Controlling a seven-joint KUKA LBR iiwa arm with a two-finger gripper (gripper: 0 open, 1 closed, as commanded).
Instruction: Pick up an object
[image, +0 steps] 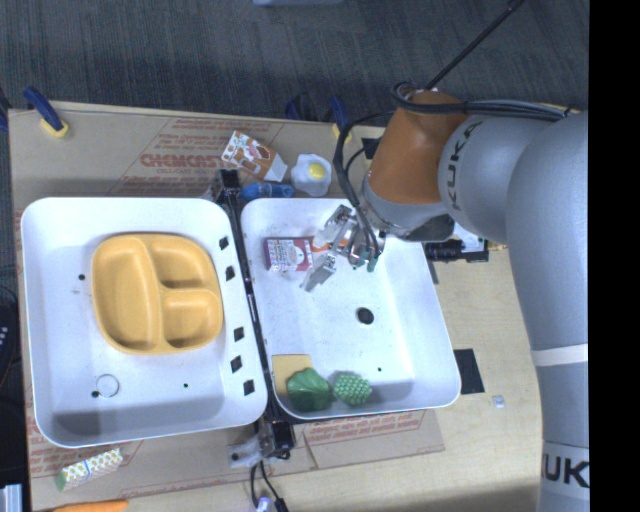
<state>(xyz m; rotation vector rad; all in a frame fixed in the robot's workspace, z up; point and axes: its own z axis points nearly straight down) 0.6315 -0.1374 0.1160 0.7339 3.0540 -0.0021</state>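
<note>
Bins sit side by side on a cardboard-covered bench (180, 150), their inner rims touching along a black divider strip. The shallow white left bin (60, 400) holds a yellow plastic divided tray (157, 292), which lies near the middle with bare floor on every side. The shallow white right bin (420, 330) has the grey arm with an orange wrist band (420, 160) reaching over its far right corner.

The two-finger metal gripper (338, 245) hangs low over the far part of the right bin, just beside a small red-and-white printed carton (286, 254) lying flat on the bin floor. Its fingers look a little apart, and nothing shows between them; the carton lies to the side, close to one fingertip, though contact is hard to judge.

The middle of the right bin is bare except for a small dark round spot (365, 317). Against the near wall a green leafy toy vegetable (308, 389) and a green knobbly round toy (352, 388) lie just beside each other, the first resting on a flat yellow piece (288, 366).

Beyond the bins, a small printed packet (246, 152) and a yellow-and-white round object (312, 174) rest on the cardboard. The arm's bulk hides the right bin's far right corner, and its lower link is cut off at the frame's bottom.
</note>
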